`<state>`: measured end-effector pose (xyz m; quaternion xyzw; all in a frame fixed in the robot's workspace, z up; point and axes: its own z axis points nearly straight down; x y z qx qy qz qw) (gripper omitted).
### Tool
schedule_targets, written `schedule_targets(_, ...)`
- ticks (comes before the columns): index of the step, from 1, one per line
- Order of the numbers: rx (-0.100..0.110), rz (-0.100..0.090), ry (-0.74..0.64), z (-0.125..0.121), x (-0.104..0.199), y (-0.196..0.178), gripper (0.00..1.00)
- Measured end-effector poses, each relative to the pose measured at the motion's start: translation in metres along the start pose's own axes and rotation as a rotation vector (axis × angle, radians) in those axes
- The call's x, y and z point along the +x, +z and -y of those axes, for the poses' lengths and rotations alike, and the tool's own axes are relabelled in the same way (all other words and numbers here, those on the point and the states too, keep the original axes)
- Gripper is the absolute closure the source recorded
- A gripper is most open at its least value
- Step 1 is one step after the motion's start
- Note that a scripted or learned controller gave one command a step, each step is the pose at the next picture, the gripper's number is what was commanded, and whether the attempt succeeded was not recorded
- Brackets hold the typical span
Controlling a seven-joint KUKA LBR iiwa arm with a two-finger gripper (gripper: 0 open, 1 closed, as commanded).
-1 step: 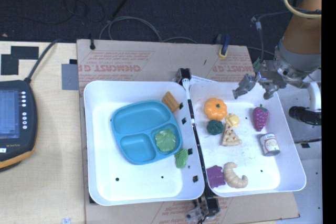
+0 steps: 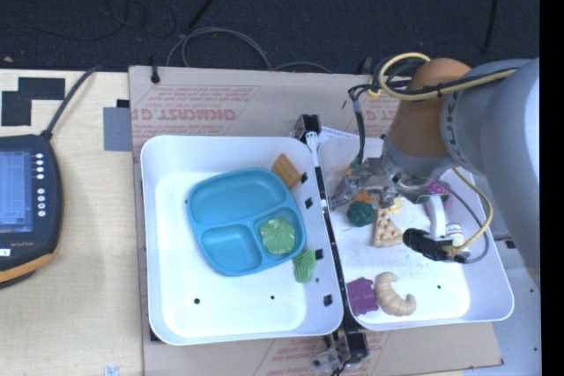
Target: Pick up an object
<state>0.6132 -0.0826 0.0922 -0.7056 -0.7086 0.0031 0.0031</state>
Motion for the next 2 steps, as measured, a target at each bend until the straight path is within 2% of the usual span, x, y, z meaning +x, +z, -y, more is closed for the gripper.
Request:
schedule_targets(1,-0.006,0.000,0.001,-0.0313,-0.0167,0.0069,0.00)
schedule_targets(2,0.001,-0.002,0.002,-0.0294,-0.0168,-0.0011,1.00)
